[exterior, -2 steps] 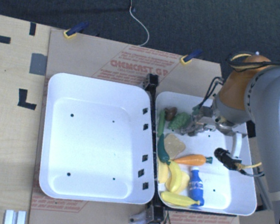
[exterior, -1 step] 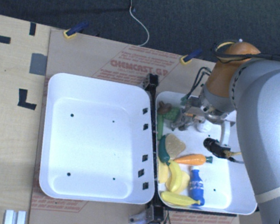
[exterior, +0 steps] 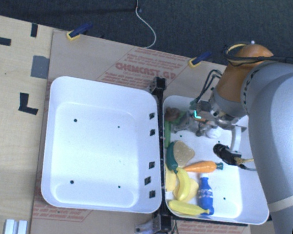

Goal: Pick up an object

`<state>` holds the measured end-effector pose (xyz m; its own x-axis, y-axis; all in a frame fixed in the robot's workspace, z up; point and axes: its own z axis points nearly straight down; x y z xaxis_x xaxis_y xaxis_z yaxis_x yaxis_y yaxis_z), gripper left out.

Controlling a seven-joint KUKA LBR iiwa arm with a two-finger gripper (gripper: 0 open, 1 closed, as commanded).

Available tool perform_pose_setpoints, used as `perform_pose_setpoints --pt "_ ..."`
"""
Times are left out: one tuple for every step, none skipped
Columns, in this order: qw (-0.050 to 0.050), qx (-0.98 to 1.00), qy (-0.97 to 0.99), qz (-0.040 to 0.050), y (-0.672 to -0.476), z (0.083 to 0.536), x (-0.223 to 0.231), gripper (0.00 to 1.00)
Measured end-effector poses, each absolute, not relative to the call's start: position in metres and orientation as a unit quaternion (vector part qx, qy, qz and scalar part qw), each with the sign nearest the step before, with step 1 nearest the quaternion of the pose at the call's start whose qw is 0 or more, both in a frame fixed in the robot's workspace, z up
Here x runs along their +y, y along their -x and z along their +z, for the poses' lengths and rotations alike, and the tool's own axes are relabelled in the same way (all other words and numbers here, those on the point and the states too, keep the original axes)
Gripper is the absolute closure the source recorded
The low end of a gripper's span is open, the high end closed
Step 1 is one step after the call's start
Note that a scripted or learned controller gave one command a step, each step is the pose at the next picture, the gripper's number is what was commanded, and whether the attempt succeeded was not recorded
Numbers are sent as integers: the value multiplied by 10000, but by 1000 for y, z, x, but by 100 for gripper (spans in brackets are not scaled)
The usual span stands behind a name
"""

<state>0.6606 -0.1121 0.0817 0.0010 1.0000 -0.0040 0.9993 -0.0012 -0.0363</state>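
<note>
My gripper (exterior: pixel 207 131) hangs over the back part of the right bin (exterior: pixel 245 207), below the orange wrist band. Just in front of it lie a tan flat piece (exterior: pixel 183 152), an orange carrot (exterior: pixel 202 166) and a dark green vegetable (exterior: pixel 172 156). Nearer the front are a yellow banana-like piece (exterior: pixel 184 185), another yellow piece (exterior: pixel 186 207) and a blue bottle (exterior: pixel 206 194). A small brownish thing (exterior: pixel 172 114) sits in the bin's back left corner. Nothing shows between the fingers.
The left bin (exterior: pixel 97 144) stands beside the right one, with a black divider strip (exterior: pixel 156 143) between them. The big grey arm covers the right side of the view. Both bins rest on a cardboard sheet (exterior: pixel 105 61).
</note>
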Motion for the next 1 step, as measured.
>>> perform_pose_setpoints --pt "-3 -7070 7072 9 -668 84 -146 0"
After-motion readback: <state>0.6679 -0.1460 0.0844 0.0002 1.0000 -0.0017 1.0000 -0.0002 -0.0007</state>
